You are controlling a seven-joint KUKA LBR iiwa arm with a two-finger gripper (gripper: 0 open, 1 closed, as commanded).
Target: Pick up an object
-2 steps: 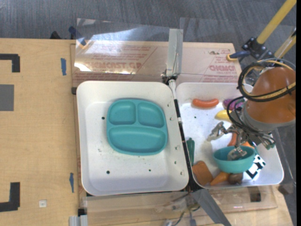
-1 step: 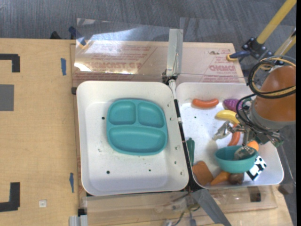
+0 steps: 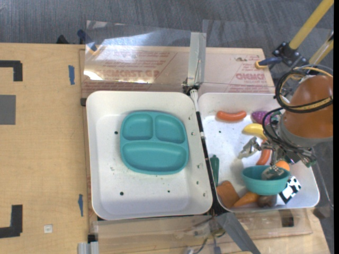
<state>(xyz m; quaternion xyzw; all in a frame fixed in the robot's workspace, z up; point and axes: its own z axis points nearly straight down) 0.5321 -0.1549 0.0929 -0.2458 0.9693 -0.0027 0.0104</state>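
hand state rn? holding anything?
Hand: cannot tell whether open or shut; low in the right bin, over the teal bowl and toy food. No visible grasp.

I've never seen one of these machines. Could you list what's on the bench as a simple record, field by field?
left bin: teal divided plate
right bin: orange sausage, yellow piece, purple piece, teal bowl, brown and orange pieces
arm: over the right bin, reaching in from the right
claw: low among the toys above the teal bowl
grip: cannot tell
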